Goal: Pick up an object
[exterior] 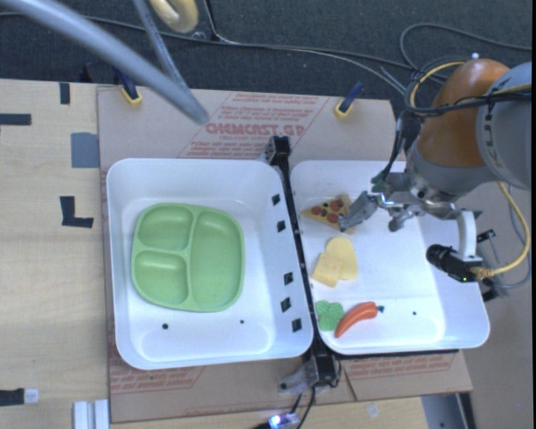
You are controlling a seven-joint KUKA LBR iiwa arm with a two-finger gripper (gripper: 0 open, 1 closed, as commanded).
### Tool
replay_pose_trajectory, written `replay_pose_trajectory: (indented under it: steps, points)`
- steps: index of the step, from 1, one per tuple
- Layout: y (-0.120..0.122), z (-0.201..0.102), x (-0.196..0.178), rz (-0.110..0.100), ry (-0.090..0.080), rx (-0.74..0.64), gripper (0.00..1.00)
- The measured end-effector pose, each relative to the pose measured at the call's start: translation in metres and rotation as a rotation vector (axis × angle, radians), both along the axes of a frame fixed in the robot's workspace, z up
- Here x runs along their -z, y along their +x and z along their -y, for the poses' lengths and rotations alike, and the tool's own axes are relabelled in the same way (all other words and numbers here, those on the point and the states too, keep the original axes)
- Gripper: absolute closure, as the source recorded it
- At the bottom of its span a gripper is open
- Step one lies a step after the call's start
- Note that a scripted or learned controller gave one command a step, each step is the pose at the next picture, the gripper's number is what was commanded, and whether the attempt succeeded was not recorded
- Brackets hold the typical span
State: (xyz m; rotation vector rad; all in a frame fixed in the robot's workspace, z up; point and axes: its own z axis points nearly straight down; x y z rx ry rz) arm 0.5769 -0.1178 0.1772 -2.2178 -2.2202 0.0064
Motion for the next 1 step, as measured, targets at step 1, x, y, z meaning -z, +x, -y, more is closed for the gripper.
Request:
replay_pose_trajectory:
  steps: [1]
  points:
    - [0.0005, 0.0005, 0.0439, 0.000, 0.000, 0.000, 0.00]
